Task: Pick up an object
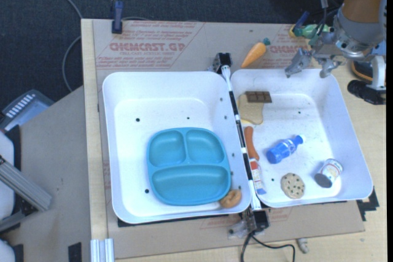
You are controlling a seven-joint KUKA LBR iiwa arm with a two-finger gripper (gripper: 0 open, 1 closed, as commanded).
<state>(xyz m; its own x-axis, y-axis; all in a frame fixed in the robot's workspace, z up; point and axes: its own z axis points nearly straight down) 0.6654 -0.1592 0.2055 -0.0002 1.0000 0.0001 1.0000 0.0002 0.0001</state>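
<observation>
Above right bin (344, 101), open pincer (312, 65).

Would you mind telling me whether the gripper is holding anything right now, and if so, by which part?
Nothing is held: the gripper hangs open over the right bin's far rim, with nothing between its fingers.

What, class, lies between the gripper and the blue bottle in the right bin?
Nothing visible. The gripper hangs over the right bin's far rim, and only bare bin floor lies between it and the bottle. The chocolate sits off to the left of that line.
</observation>
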